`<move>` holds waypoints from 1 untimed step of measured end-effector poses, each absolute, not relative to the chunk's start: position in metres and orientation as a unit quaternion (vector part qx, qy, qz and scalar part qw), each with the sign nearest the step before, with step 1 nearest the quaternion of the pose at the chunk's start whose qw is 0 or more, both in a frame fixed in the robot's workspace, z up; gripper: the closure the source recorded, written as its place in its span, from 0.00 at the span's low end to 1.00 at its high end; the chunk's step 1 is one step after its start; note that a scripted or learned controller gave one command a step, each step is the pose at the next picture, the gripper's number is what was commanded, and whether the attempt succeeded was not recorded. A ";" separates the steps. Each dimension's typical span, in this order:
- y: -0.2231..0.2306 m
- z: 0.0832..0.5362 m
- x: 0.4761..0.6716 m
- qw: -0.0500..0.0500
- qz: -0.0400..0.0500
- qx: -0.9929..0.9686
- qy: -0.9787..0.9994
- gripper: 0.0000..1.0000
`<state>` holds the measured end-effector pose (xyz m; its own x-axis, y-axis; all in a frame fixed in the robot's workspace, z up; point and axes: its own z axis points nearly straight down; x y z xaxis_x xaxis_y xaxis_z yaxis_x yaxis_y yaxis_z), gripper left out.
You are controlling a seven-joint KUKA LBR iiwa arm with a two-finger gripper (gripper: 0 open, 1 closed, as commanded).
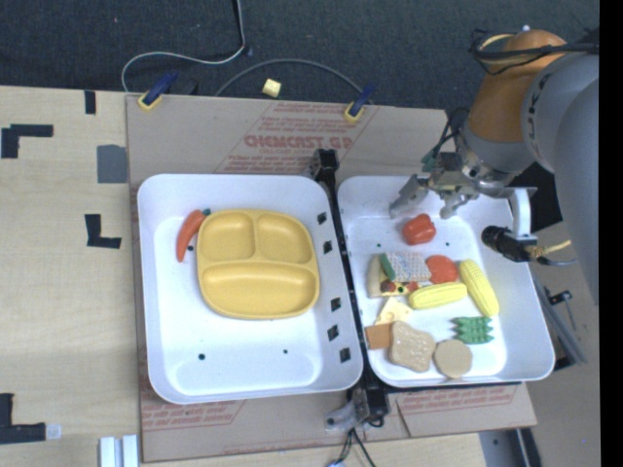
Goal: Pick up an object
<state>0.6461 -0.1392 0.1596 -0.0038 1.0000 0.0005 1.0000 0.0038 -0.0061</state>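
On the bench, left of the right bin (pixel 526 353), the left bin (pixel 165 358) holds a yellow divided plate (pixel 258 264) with a toy carrot (pixel 188 233) beside it. Over the right bin's far end hangs the gripper (pixel 430 203), fingers spread and grasping nothing, just above a red toy pepper (pixel 420 229). Nearer in that bin lie two corn cobs (pixel 479 287), a bread slice (pixel 412 346) and a round cookie (pixel 453 359).

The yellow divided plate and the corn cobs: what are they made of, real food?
The yellow divided plate looks like moulded plastic: one even colour, soft sheen, rounded compartment ridges. The corn cobs look like toy plastic too, uniformly bright yellow and smooth-glossy, though the view is too coarse to rule out rubber or foam.
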 end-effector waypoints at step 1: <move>-0.126 0.114 0.647 0.000 0.000 -0.707 -0.707 0.00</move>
<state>0.6466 -0.1258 0.1143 -0.0002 1.0000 -0.0002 1.0000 0.0002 -0.0004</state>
